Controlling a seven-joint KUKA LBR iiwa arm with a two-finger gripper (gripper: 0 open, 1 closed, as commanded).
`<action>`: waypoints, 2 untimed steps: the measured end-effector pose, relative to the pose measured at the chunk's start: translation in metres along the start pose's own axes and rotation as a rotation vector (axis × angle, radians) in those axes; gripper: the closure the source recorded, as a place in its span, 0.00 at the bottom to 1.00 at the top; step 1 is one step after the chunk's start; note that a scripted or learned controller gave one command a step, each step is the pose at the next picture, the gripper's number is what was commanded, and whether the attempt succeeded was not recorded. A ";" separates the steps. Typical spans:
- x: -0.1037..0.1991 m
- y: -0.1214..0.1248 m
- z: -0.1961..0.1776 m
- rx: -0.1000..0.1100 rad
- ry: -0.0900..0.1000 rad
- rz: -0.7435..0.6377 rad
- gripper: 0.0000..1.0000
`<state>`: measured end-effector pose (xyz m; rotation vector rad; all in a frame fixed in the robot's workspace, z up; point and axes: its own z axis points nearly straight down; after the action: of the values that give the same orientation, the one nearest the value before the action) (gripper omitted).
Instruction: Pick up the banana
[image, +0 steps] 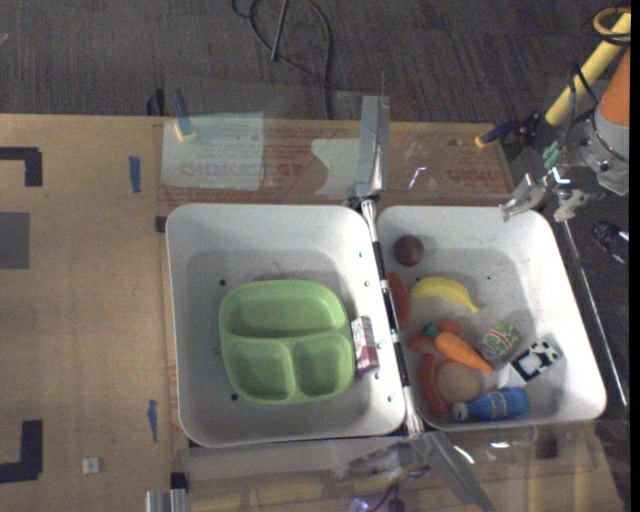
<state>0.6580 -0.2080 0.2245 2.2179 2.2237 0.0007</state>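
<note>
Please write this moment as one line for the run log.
step: approach | gripper: above right bin top right rim | banana: lying in right bin, untouched | plate: left bin

Robotics lab — taped bench (80, 300), cables (290, 40).

Yellow banana (446, 292), orange carrot (462, 350), green divided plate (287, 340), white bins (190, 330).

A grey arm (612, 140) with an orange band, ending in a small metallic pincer (545, 196).
</note>
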 end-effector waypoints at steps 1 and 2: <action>0.005 0.011 -0.059 -0.004 -0.003 -0.127 0.00; 0.011 -0.017 0.036 -0.002 -0.001 -0.282 0.00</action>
<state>0.6415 -0.1969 0.1882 1.8825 2.5119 0.0014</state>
